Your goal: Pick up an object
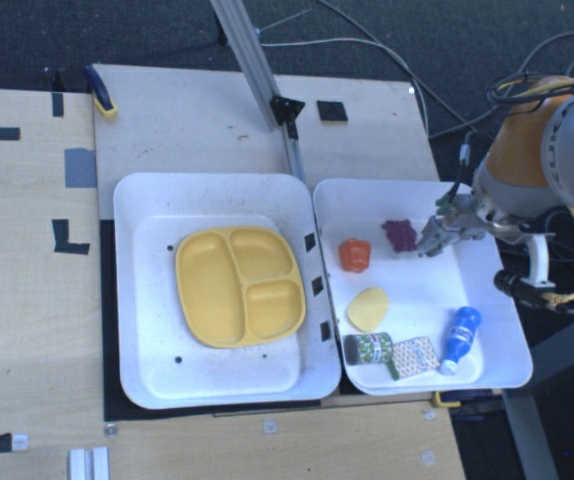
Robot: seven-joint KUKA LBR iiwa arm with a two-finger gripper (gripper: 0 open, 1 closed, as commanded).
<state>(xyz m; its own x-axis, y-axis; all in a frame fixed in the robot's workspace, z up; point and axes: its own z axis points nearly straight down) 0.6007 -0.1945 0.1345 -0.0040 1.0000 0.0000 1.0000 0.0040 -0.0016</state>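
Observation:
In the right bin [487,268] lie a purple lump [400,234], a red-orange piece [355,256], a pale yellow piece [368,308], a blue bottle with a white cap [460,337], a small green can [369,348] and a patterned packet [414,357]. My gripper [433,245] hangs low over the bin's upper right part, just right of the purple lump and apart from it. Nothing shows between its tips.
The left bin [137,268] holds a yellow divided plate [240,285]. A slanted metal pole [252,53] crosses the bench behind the bins. Cables run along the dark floor at the top and right.

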